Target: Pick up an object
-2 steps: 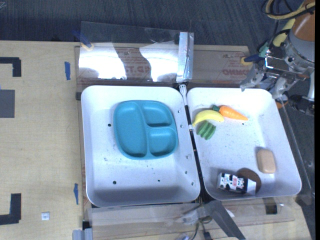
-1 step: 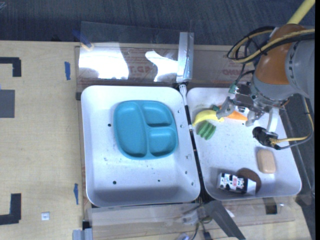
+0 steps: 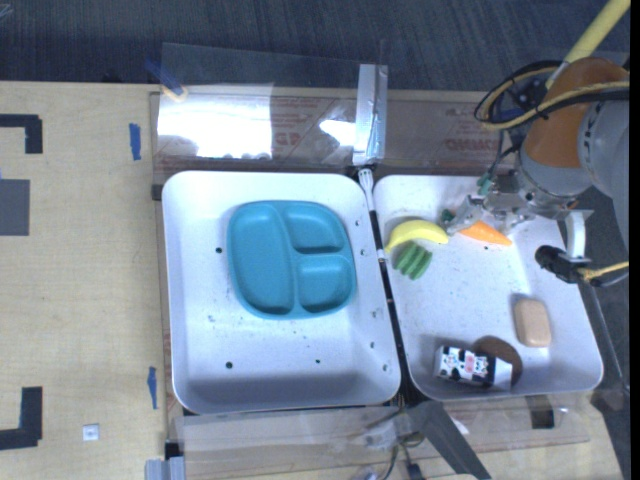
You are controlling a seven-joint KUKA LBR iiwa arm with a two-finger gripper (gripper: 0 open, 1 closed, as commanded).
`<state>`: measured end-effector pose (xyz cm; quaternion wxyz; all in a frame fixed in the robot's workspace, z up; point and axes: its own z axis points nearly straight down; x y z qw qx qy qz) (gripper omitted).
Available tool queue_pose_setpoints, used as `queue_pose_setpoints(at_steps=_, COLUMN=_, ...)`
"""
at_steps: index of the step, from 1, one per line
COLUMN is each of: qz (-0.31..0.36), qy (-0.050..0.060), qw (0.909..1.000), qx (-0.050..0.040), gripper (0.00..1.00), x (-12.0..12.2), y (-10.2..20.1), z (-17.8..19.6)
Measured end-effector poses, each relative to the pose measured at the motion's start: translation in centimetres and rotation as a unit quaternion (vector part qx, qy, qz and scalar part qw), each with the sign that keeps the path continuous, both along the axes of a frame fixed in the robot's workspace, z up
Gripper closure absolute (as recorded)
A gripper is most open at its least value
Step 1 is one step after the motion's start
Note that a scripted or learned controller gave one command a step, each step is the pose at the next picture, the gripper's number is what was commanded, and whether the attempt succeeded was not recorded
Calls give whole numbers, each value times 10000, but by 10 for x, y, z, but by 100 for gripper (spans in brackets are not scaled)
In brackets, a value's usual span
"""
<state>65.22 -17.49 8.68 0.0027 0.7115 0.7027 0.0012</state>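
My gripper [image 3: 490,208] hangs over the far part of the right bin [image 3: 570,368], just above an orange carrot-like piece [image 3: 488,235]. Whether it touches that piece is unclear. To its left lie a yellow banana [image 3: 416,233] and a green ribbed piece [image 3: 411,259], close together. A tan block [image 3: 533,321] rests near the bin's right side. At the near edge lies a black-and-white carton [image 3: 466,366] beside a brown round thing [image 3: 499,349].
The left bin [image 3: 200,348] holds a blue divided plate [image 3: 293,258]. A clear panel and a metal post [image 3: 370,113] stand behind the bins. The arm's grey body with orange band [image 3: 570,128] and its cables fill the upper right.
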Motion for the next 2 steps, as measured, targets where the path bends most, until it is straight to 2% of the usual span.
queue_pose_setpoints(at_steps=1, qz=-3, qy=-20, qw=10000, qx=-8, gripper=100, x=1, y=0, z=11)
queue_pose_setpoints(at_steps=2, qz=-1050, qy=-16, qw=9945, qx=17, gripper=100, x=6, y=53, z=109)
